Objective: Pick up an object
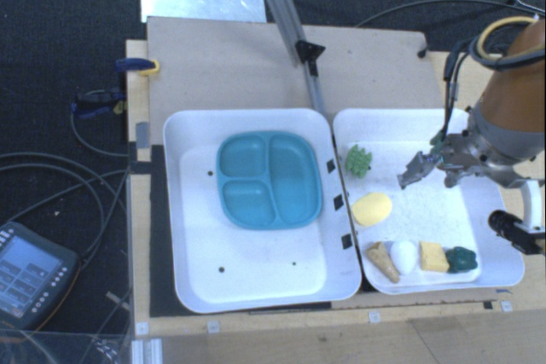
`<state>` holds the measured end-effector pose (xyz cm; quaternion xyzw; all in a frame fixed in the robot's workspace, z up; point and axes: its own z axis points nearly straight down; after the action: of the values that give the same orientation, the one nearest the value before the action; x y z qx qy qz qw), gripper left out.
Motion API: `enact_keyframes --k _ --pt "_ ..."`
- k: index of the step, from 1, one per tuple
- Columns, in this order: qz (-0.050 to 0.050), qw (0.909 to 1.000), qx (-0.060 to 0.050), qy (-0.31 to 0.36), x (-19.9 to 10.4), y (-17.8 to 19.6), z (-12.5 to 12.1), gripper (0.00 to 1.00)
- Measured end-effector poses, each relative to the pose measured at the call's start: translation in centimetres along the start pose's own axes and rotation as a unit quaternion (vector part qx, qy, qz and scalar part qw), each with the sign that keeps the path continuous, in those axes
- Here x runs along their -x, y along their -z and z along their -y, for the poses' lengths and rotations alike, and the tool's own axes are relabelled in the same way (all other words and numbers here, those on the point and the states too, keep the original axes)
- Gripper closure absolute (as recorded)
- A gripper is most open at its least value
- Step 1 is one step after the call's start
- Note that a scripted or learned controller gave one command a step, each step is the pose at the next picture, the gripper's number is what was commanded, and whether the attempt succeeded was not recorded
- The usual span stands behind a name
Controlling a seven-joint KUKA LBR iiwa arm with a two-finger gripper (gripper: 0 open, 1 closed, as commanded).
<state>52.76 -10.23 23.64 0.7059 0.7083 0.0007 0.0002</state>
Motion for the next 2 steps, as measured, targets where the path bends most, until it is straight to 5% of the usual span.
enact_keyframes --k 1,2 --pt "0.0 1.0 0.0 -0.001 0.0 0.0 0.0 0.0" --pt "0.0 1.0 -0.002 -0.002 -0.4 -4.4 0.6 0.0"
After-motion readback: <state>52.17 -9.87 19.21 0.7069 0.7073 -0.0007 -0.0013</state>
